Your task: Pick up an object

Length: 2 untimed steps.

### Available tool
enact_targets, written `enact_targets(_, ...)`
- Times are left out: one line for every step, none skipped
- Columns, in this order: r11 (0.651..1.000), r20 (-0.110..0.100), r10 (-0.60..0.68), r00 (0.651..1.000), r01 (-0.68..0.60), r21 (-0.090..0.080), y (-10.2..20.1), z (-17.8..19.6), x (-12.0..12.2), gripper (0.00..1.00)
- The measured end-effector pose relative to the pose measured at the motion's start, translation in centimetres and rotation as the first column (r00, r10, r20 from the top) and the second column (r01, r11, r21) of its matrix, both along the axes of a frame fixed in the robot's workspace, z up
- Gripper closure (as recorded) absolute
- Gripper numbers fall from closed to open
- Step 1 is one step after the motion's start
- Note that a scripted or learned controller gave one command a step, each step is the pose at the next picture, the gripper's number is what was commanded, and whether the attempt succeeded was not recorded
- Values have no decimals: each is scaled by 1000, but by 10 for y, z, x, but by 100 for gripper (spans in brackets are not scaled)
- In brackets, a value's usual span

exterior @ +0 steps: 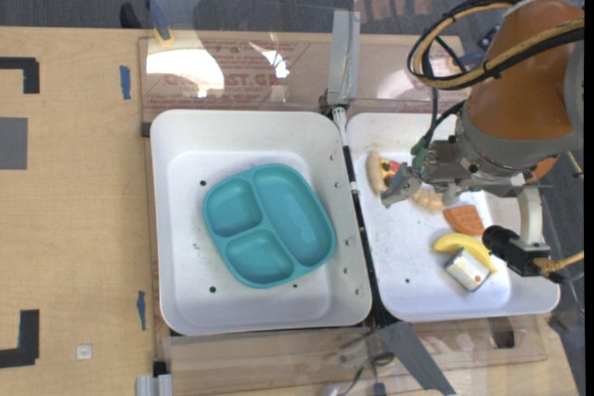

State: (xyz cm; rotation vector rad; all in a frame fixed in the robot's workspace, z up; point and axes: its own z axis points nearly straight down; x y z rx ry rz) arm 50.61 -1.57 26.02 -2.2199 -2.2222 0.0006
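- The gripper hangs low over the right bin, near its upper left corner, reached in from the right under the orange-banded arm
- Its grey fingers look slightly apart with nothing seen between them, though the slant and blur make this a weak reading
- Nearest thing to take is the pale piece, a cream, curved lump just left of the gripper, with a small red and dark bit beside it; its exact kind cannot be told
- It probably handles as a light toy food: stiff plastic or foam, smooth, likely to slip from a shallow pinch, not fragile
- The best hold is judged to be across its narrow width, fingers straddling the curve at mid-length
- A second pale lump lies just under the gripper, partly hidden
- The orange block lies near the bin's middle right, flat and blunt-edged; probably light and easy to pinch across its short sides
- The banana lies just below it, yellow and curved, touching a white can with a red spot; both look smooth and apt to roll
- The left bin holds a teal tray with three compartments, well apart from the gripper; too wide and flat for a grasp except at its rim
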Motion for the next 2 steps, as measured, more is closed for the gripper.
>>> enact_targets(1000,-7,-6,1000,6,-2,-64,-57,85,0)
enact_targets(1000,18,0,1000,0,-2,-132,-140,126,0)
